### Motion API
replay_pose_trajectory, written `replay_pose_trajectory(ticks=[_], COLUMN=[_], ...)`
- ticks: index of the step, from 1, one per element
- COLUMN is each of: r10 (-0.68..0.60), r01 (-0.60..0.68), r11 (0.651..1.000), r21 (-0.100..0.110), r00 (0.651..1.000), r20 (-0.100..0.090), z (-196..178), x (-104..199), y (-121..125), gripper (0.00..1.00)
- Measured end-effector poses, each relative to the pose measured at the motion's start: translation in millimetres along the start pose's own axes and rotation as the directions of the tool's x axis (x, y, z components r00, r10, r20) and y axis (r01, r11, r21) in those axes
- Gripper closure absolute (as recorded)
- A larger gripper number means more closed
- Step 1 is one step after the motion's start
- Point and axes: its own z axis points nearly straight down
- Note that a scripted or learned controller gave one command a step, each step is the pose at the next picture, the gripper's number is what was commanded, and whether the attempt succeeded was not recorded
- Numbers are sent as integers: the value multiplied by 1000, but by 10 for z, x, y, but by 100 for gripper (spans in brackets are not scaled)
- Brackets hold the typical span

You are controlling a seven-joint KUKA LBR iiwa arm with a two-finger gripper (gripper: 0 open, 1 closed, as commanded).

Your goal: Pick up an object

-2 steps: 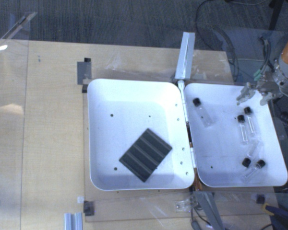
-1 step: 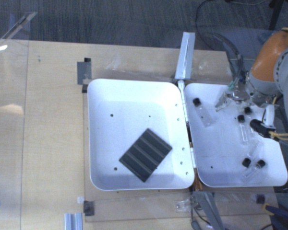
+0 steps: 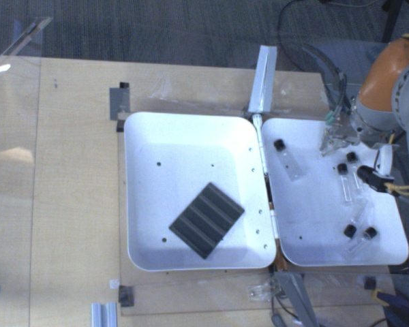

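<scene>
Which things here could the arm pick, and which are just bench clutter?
Pickable: ribbed black block in left bin; clear black-capped vials in right bin, under the gripper.

Clutter: metal bar, black bracket, cable.

Pale wood bench (image 3: pixel 54 182), dark grey carpet floor (image 3: pixel 157 12) behind

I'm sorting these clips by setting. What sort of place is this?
Probably a robotics lab bench for grasping trials: two shallow white bins on a wooden bench, a grey and orange robot arm above small clear vials, over grey carpet.
</scene>
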Motion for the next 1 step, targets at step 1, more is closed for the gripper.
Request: replay_pose_trajectory(ticks=[1], r10=[321], r01=[-321], r11=[947], r21=[12], r00=[947], r20=[-1], z=[-674], x=[761], y=[86], gripper=[100])
